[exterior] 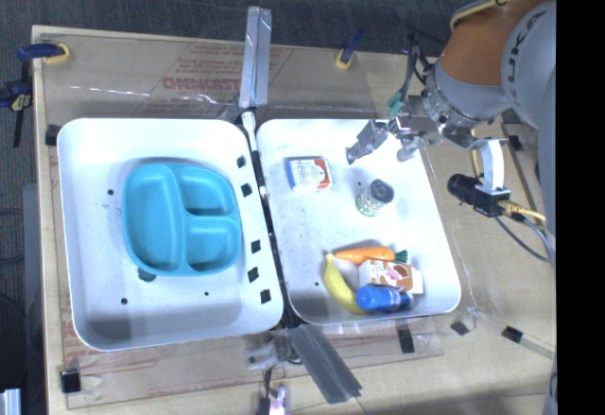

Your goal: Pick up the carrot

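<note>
The orange carrot with a green tip lies near the front of the right bin, resting among a yellow banana, a small carton and a blue item. My gripper hovers over the back of the right bin, well behind the carrot. Its two grey fingers are spread apart with nothing between them.
A small dark-capped jar stands mid-bin, just in front of the gripper. A red and white packet lies at the back left of the right bin. The left bin holds a blue divided tray.
</note>
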